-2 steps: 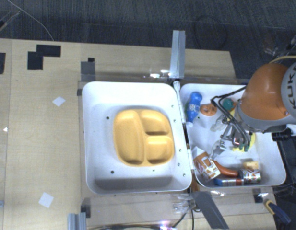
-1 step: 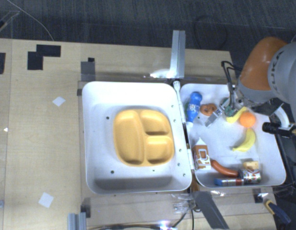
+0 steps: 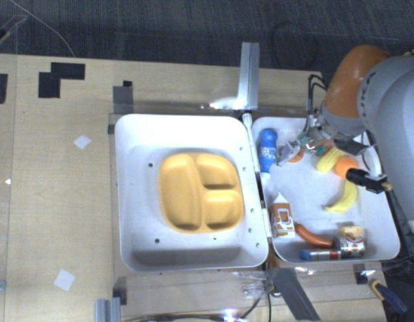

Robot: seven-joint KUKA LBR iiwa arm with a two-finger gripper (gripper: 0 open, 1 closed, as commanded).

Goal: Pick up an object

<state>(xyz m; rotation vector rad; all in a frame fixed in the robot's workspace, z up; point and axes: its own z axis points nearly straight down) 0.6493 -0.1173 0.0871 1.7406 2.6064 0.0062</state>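
Observation:
The right bin (image 3: 384, 237) holds several items: a blue bottle (image 3: 267, 147) at its far left, a yellow banana (image 3: 345, 196), an orange ball (image 3: 345, 166) beside a yellow piece (image 3: 327, 159), a small brown-and-white carton (image 3: 281, 219), a red-orange sausage shape (image 3: 313, 235) and a small can (image 3: 351, 248). My gripper (image 3: 302, 146) is low in the far part of this bin, just right of the blue bottle. A small orange item (image 3: 296, 157) lies right under its tip. The wrist hides what is beneath it.
The left bin (image 3: 136, 247) carries a yellow divided plate (image 3: 196, 190). A metal post (image 3: 249, 76) stands behind the wall between the bins. The grey arm (image 3: 394, 106) covers the right bin's far right corner. Black markers (image 3: 59, 78) lie on the bench at far left.

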